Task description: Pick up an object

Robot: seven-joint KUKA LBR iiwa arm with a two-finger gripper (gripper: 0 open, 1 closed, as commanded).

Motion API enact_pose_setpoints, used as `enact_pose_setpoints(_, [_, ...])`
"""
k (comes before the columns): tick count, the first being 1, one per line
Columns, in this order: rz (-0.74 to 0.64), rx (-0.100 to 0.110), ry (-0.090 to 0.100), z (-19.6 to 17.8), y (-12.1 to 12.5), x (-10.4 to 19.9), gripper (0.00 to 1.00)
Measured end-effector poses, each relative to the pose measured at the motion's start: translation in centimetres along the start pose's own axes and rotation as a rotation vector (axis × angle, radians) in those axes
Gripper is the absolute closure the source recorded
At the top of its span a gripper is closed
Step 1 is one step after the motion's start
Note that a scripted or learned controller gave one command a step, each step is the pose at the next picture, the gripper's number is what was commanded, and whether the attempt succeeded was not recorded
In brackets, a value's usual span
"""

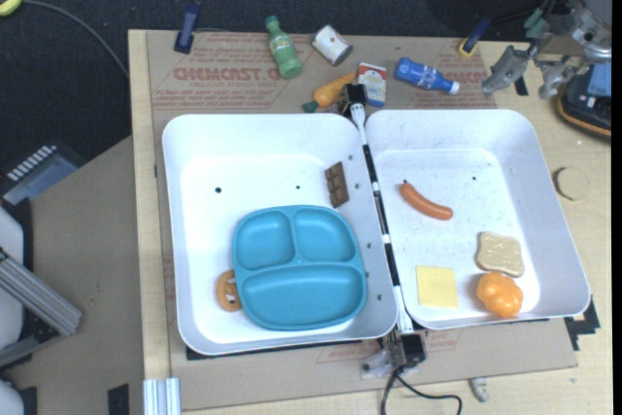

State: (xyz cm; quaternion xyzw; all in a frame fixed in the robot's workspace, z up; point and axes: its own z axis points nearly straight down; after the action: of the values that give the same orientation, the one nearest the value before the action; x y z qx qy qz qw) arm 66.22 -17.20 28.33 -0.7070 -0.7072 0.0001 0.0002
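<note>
The right bin (525,141) holds a sausage (426,201), a slice of bread (500,254), a yellow cheese square (436,287) and an orange (500,294). In the left bin (194,160) lie a blue divided plate (296,265), a brown chocolate bar (336,185) and a pretzel (228,292) half tucked under the plate. My gripper (527,78) hangs beyond the far right corner of the right bin, outside it and well away from all the objects. Its fingers stand apart, open, with nothing between them.
On the board behind the bins lie a green bottle (285,49), a white can (331,44), a small carton (370,83), a blue bottle (426,76) and a blue marker (187,27). The shared bin wall (377,209) runs down the middle.
</note>
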Motion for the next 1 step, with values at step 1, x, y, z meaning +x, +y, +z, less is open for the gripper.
enact_pose_setpoints(1, [0.001, 0.002, 0.0, 10.17, 0.34, -5.02, 0.0])
